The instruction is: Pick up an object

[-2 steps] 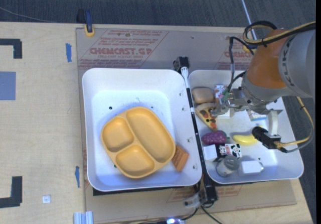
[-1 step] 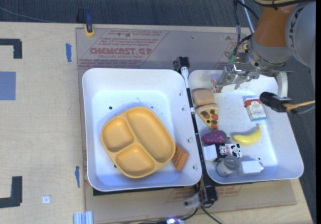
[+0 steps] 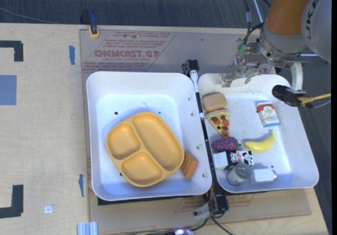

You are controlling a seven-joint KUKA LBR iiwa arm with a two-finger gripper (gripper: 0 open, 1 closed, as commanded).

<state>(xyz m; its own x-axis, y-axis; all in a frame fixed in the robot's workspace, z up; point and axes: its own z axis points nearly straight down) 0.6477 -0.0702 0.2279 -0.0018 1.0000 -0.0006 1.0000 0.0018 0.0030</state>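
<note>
arm: grey, orange-banded, reaching in from right, wrist bent down | metal two-finger gripper [image 3: 235, 73]: over right shallow white bin's [image 3: 303, 147] far rim | finger spread: cannot tell

End effector [image 3: 230, 78] hovers over right bin [image 3: 303, 147].

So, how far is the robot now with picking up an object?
Nothing looks picked yet. The gripper hangs over the far rim of the right bin, with nothing visible between its fingers. The bread, pizza slice, carton and banana all lie in that bin. The yellow tray sits in the left bin. Left: descend, close on one item, lift.
</note>
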